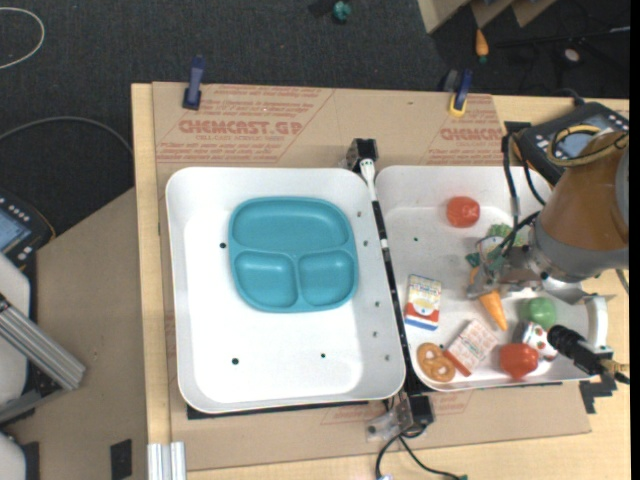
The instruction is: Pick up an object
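Observation:
My gripper [489, 274] is low over the middle of the right bin [430, 190], with the grey and orange arm reaching in from the right. Right under it lies an orange carrot [493, 309], and a green and white leafy piece [496, 236] sits just behind it. A red tomato [462, 211] rests farther back. Toward the front are a white, red and blue carton [423, 302], a pretzel [434, 361], a small pale packet [473, 343], a red pepper-like piece [518, 359] and a green piece [541, 310]. The arm hides part of the bin's right side.
The left bin [200, 298] holds a teal divided plate [294, 253]. A black bar [378, 230] runs along the seam between the bins. Both bins sit on a cardboard sheet [250, 118] held by clamps at the back edge.

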Controlling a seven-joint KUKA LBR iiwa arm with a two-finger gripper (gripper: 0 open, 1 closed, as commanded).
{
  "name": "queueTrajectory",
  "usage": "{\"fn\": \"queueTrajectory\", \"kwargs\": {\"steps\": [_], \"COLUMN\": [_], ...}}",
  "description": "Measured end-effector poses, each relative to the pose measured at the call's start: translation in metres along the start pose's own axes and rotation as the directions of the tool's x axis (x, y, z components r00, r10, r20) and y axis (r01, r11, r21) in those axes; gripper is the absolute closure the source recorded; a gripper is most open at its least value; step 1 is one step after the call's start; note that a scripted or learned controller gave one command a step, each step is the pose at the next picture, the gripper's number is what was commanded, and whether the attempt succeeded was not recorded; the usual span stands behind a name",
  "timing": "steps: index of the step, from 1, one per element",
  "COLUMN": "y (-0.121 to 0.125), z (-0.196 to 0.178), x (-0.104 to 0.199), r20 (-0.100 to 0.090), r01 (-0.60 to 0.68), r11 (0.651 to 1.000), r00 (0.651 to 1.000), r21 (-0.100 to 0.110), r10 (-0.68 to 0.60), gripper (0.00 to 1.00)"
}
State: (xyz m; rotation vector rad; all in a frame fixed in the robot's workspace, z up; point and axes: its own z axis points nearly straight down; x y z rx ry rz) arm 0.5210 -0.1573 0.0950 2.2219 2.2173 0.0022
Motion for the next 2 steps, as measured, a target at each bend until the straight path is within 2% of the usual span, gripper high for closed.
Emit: {"fn": "queueTrajectory", "kwargs": {"steps": [1, 2], "y": [0.092, 0.148], "z": [-0.097, -0.112], "x": [0.126, 0.203], "r20": [-0.004, -0.003], "r01": [0.018, 0.011], "r11": [1.0, 1.0], "r00": [1.0, 1.0], "r21": [-0.015, -0.006], "r10": [-0.018, -0.011], "gripper": [1.0, 1.0]}}
